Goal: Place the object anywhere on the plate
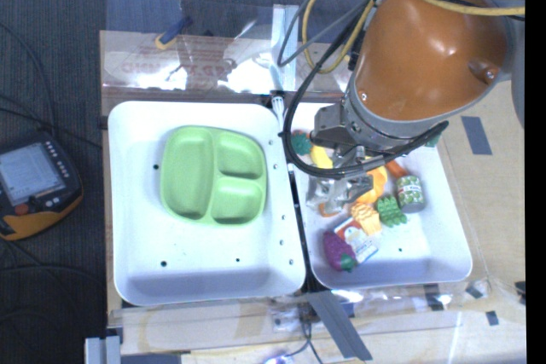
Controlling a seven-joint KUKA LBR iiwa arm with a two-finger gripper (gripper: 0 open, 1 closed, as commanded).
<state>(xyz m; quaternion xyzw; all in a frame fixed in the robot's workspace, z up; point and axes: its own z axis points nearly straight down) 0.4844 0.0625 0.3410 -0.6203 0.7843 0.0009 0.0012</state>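
In the left white bin (128, 209) lies the light-green plastic plate with three compartments (213, 175), bare of any object, so the task looks not yet done. Across the divider, the right white bin (444, 243) holds a crowded heap of small toy foods: a yellow piece (319, 156) at the far left, an orange wedge-shaped packet (368, 213) in the middle, a purple, grape-like toy (336, 250) nearest the front, a green block (391, 210) and a green-labelled can (410, 193) to the right. The grey arm's gripper (337, 170) hangs low over the left part of this heap, beneath the orange band; whether it is spread or closed cannot be told, and nothing is visibly held. The likely trouble comes from the clutter: the pieces touch and overlap, so a descent could nudge neighbours aside, pinch two at once, or close on an edge that slips free. A weak hold might also drop the object crossing the divider.
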